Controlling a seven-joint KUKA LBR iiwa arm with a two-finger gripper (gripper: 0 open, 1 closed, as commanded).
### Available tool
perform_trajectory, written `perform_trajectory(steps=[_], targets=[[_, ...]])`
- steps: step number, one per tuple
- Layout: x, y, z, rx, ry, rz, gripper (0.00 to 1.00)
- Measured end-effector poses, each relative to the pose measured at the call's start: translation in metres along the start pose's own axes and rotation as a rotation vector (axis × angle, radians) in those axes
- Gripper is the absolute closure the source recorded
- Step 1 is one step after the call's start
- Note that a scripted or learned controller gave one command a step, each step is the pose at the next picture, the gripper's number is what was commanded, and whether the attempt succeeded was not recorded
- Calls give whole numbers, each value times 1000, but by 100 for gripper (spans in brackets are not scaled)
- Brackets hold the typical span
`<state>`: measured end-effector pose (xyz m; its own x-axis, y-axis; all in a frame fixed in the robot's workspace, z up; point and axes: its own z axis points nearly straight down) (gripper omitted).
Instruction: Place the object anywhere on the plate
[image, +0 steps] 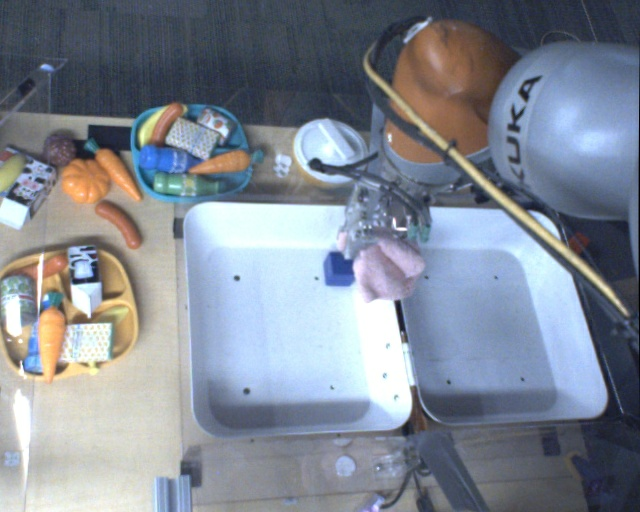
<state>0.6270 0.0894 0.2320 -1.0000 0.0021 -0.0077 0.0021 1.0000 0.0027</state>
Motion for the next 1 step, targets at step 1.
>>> perform_trajectory(steps=[1], targets=[[0, 0, 0, 0, -1, 0, 0]])
